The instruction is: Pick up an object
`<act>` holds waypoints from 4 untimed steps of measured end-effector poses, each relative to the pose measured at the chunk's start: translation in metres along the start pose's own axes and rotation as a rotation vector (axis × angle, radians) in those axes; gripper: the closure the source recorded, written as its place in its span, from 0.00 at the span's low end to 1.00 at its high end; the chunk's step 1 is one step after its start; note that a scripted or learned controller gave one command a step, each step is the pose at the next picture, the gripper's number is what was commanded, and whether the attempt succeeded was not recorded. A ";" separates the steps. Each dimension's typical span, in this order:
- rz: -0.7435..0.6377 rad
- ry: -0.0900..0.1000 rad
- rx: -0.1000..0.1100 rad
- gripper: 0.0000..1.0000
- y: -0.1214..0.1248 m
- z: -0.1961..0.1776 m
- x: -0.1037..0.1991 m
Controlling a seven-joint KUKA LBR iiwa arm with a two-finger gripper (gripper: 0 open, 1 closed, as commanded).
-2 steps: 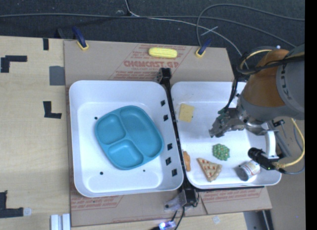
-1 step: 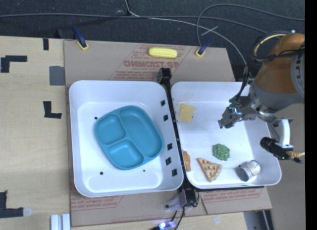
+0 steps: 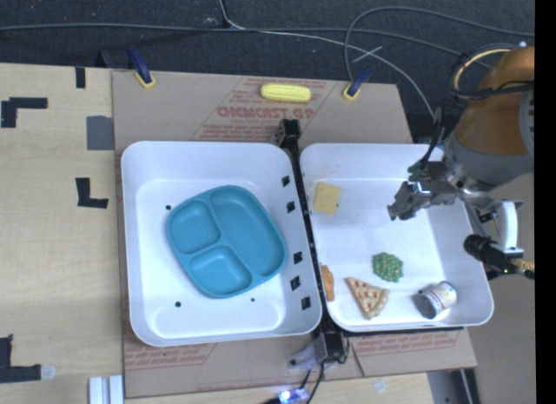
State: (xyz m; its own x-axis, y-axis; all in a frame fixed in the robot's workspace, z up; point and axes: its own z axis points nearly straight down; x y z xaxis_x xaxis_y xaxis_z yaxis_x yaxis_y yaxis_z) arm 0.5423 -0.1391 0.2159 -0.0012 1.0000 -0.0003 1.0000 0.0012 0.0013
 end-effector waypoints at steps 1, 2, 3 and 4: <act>-0.006 0.002 0.001 1.00 0.007 -0.006 0.056; -0.004 0.001 0.002 1.00 0.010 -0.008 0.102; -0.005 0.001 0.002 1.00 0.001 -0.016 0.160; -0.006 0.002 0.003 1.00 -0.009 -0.023 0.215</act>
